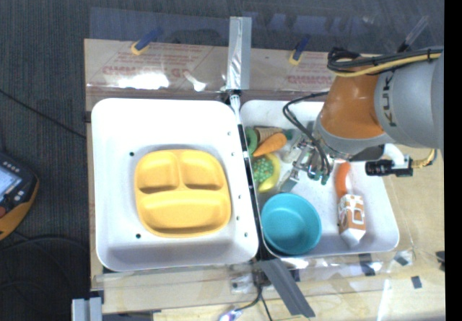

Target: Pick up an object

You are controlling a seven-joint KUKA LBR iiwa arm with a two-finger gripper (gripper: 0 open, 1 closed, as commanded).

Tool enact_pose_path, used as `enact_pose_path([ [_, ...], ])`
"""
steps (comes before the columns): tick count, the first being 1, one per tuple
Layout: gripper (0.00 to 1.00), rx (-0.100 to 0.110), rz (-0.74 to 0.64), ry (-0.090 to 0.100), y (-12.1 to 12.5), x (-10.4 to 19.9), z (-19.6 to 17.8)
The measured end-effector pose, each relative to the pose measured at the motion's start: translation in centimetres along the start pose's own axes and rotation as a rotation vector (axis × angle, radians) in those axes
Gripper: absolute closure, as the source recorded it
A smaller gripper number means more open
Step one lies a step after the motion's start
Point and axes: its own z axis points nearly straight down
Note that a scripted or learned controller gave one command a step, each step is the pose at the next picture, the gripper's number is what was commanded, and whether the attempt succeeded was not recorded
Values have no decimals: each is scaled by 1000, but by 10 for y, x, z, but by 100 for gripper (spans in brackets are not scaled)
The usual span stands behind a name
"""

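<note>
Basically, gripper (pixel 307 162) hung low in the right bin (pixel 386 236) over the toy carrot (pixel 271 143), presumably lining up a grab; finger spread couldn't be told.

The bench (pixel 108 67) bears two white bins — left bin (pixel 108 132), right bin (pixel 379 229).

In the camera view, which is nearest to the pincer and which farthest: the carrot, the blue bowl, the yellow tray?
From the pincer:
1. Carrot, just to its left, right bin.
2. Blue bowl, below it, same bin.
3. Yellow tray, far left, in the other bin.
</note>
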Motion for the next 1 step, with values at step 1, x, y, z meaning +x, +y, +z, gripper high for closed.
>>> enact_pose_path([
  [1, 0, 1, -207, -2, 9, -3, 0],
])
